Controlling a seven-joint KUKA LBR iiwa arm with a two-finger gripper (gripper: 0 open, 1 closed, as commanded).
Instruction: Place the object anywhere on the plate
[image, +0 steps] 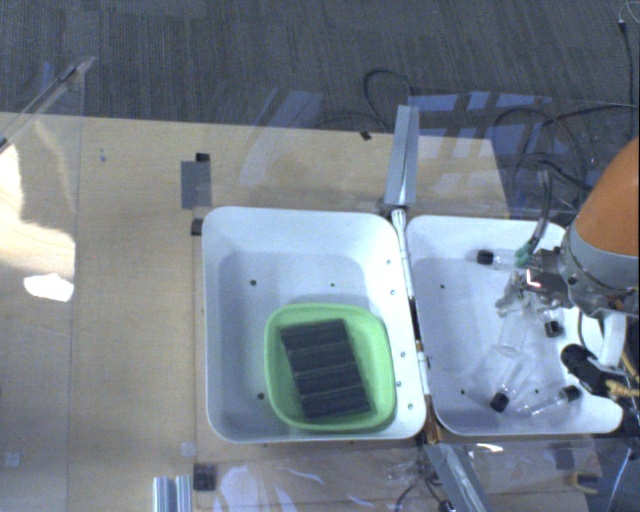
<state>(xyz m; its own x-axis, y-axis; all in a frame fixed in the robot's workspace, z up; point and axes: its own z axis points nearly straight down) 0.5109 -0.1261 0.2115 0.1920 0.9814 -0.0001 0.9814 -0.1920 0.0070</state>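
Plate (378, 345), green and square, already bears a dark ribbed block (322, 370) in the left bin (225, 330), suggesting placement is done; over the right bin (455, 300) hangs the gripper (525, 295), clear-fingered, its spread impossible to tell

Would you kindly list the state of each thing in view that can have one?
Plate: green, flat in the left bin, bearing a dark ridged block.
Block: lying on the plate, slightly askew.
Left bin: upright on the bench, holding the plate.
Right bin: upright, holding clear tubes with dark caps.
Tubes: lying scattered on the right bin's floor.
Gripper: over the right bin, above the tubes; grip unclear.
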